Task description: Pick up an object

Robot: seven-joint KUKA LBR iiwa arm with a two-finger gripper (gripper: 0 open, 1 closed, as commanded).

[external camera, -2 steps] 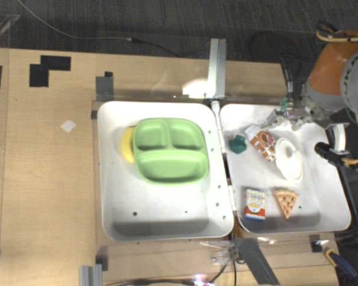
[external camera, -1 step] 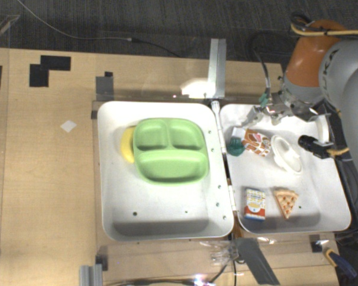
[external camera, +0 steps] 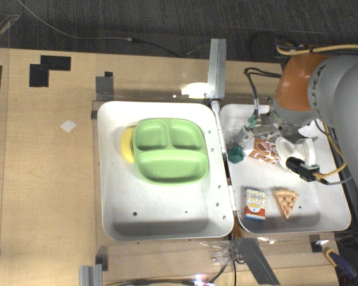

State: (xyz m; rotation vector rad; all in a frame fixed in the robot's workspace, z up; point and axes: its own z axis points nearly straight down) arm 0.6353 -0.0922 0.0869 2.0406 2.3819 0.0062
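Nearest the camera, a small carton [external camera: 255, 204] and a pizza slice toy [external camera: 286, 202] are seen side by side at the front of the right bin [external camera: 337, 216]. Behind them, the tool [external camera: 255, 126] is lowered over a red-and-white packet [external camera: 266, 153], with a teal object [external camera: 235, 154] just to its left; its grip cannot be told. A green divided plate [external camera: 169, 149] is laid over a yellow object [external camera: 126, 145] in the left bin [external camera: 161, 219] on the counter [external camera: 42, 177].
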